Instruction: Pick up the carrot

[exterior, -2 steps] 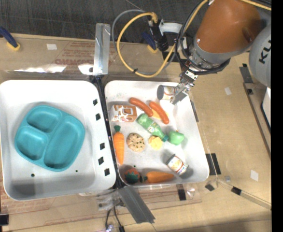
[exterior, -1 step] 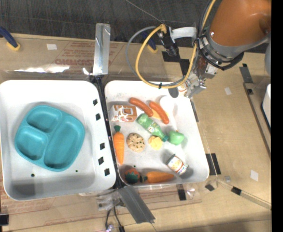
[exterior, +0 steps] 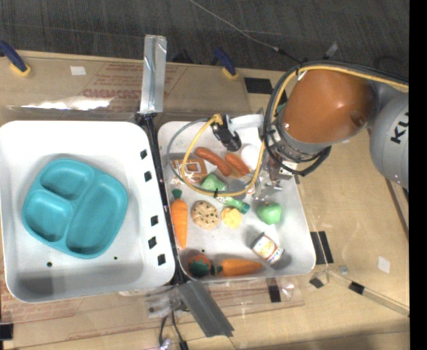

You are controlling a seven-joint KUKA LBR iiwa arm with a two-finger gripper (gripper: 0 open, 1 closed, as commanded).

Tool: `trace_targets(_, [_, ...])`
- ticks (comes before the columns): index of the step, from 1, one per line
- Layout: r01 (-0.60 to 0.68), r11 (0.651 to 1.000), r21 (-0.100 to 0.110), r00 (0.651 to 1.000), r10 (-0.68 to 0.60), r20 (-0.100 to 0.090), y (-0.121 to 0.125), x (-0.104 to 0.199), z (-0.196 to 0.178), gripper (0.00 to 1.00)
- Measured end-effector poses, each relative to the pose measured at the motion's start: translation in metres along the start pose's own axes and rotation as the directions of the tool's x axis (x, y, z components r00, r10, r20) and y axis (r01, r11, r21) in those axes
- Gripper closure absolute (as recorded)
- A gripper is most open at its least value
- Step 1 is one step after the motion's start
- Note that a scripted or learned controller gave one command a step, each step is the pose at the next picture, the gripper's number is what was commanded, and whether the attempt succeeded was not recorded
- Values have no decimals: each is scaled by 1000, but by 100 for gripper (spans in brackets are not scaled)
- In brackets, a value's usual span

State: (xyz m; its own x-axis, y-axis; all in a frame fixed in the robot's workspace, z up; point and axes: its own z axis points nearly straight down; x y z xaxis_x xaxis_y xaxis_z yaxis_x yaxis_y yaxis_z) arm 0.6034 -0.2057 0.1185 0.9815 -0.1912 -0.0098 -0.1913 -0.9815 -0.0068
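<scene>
Two carrots lie in the right bin (exterior: 295, 228). One orange carrot (exterior: 179, 223) lies lengthwise along the bin's left wall. The other carrot (exterior: 240, 267) rests at the near edge, its green top (exterior: 200, 267) pointing left. My gripper (exterior: 272, 187) hangs over the right half of this bin, just above a green fruit (exterior: 270, 213), under the orange wrist band (exterior: 319, 108). It is well apart from both carrots, and nothing shows held in it.
Also in the right bin are two red sausages (exterior: 219, 160), a cookie (exterior: 205, 214), a yellow piece (exterior: 232, 216), a green wedge (exterior: 213, 183) and a small jar (exterior: 267, 248). The left bin (exterior: 17, 275) holds a teal divided plate (exterior: 73, 206).
</scene>
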Motion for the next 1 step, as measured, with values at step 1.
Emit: trace_targets(1, [-4,1000,-3,1000,4,-15,-9,54,-37,100])
